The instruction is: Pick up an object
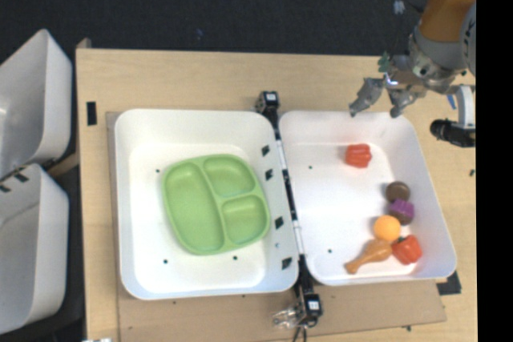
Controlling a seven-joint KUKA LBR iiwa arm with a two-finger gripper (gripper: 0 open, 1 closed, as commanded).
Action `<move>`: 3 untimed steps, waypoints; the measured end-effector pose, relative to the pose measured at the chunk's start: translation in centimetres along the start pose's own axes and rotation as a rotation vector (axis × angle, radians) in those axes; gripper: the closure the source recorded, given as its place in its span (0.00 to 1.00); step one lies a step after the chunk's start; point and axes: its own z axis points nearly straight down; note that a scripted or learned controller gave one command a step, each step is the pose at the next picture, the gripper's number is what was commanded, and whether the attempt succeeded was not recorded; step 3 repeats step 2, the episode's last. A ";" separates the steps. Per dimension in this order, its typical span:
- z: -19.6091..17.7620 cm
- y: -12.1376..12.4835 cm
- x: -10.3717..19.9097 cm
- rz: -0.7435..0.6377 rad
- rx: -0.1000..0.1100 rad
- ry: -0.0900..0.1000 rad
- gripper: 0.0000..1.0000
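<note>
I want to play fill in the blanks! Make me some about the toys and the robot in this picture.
1. The green plate with three sections lies in the ____ bin.
2. The gripper hovers over the far edge of the right bin with its fingers ____.
3. The red block lies alone, while the other toys sit in a bunch near the bin's ____ corner on the right.
4. The round orange ball touches the tan ____-shaped toy.

Missing words: left; open; near; drumstick

Arm (445, 4) reaches in, hand (378, 103) spread open, holding nothing.
</note>
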 end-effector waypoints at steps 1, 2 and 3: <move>-1.0 0.2 0.1 -0.003 -0.014 -0.003 0.00; 3.0 0.5 -0.2 -0.003 -0.014 -0.005 0.00; 3.0 0.5 -0.2 -0.003 -0.014 -0.005 0.00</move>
